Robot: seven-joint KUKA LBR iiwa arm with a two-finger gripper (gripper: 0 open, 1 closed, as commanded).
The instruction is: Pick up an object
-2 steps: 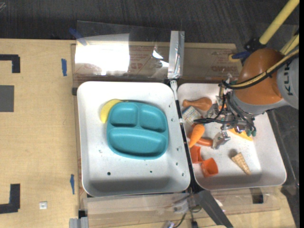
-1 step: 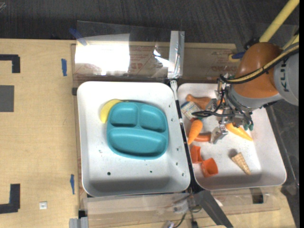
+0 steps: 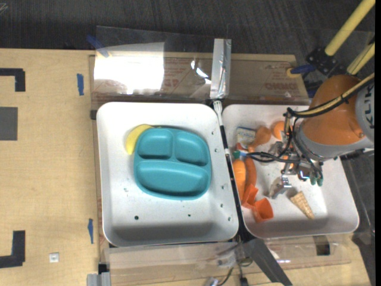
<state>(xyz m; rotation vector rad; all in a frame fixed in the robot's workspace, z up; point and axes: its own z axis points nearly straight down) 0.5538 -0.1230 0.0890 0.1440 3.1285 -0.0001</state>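
My gripper (image 3: 282, 186) hangs low over the middle of the right bin (image 3: 339, 219), under the orange wrist band and a tangle of cables. Nothing is visibly held in it. A tan waffle cone (image 3: 302, 204) lies just right of it, tip toward the front. An orange carrot (image 3: 239, 173) rests against the bin's left wall. Two small orange pieces (image 3: 262, 208) (image 3: 249, 194) sit in front of the carrot, left of the gripper. Toward the back lie an orange ball (image 3: 277, 130), another orange item (image 3: 260, 136) and a small pale packet (image 3: 244, 134).
The left bin (image 3: 113, 177) holds a teal divided plate (image 3: 172, 161) with a yellow object (image 3: 136, 134) poking out from under its back-left corner. A clear plastic panel (image 3: 155, 70) stands behind the bins. Yellow rods (image 3: 351, 19) cross the upper right corner.
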